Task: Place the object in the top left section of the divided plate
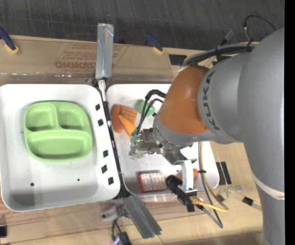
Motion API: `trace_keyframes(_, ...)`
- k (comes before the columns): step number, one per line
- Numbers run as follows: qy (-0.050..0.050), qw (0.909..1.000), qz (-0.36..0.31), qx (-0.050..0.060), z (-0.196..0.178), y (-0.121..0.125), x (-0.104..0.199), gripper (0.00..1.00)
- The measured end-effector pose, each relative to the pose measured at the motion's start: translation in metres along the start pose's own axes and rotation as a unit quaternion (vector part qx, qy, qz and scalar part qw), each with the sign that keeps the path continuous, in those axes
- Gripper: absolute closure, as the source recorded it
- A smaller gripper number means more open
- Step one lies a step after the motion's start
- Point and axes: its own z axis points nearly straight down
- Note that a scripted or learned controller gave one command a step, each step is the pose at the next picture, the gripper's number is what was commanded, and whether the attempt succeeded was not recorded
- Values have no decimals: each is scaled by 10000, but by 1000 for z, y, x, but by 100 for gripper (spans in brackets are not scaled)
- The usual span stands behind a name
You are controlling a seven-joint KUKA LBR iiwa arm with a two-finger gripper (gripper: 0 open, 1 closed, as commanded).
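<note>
1. The task's thing is most likely one of the items in the right bin (208, 93): an orange carrot-shaped piece (122, 117) near the bin's upper-left corner, lying slantwise with its long axis roughly along the bin's left wall, and a small orange can (151, 180) lying on its side along the bottom edge.
2. The pincer (139, 146) hangs over the middle of that bin, just right of and below the carrot piece; whether it is apart, together or clamped on anything, I cannot tell.
3. The green divided plate (59, 131) sits in the left bin (6, 152), well left of the pincer; its top left section (41, 115) is the goal, across the wall between the bins.
</note>
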Motion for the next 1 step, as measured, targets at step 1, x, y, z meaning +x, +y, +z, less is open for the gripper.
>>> trace_keyframes(1, -12, 9802, -1981, -34, -40, 1, -35, 100)
